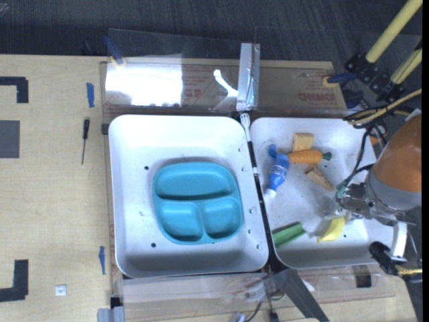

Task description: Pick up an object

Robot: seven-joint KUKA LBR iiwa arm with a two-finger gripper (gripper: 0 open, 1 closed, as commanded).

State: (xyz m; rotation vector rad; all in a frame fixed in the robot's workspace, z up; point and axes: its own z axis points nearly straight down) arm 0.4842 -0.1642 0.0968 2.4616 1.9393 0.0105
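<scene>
The right bin [355, 134] holds several small objects: a tan block [303, 141], an orange carrot-like piece [305, 156], a blue and white bottle [277, 174], a brown piece [320, 178], a green stick [288, 233] and a yellow piece [332, 229]. My gripper [340, 210] is low in this bin near its front right, just above the yellow piece. The arm's wrist and orange band [401, 163] hide part of the bin's right side.
In the left bin [127, 180] lies a blue divided tray [198, 200]. A clear plastic wall [174, 79] stands behind the bins, and a metal divider [248, 76] stands between them. Yellow rods and cables [392, 25] sit at the upper right.
</scene>
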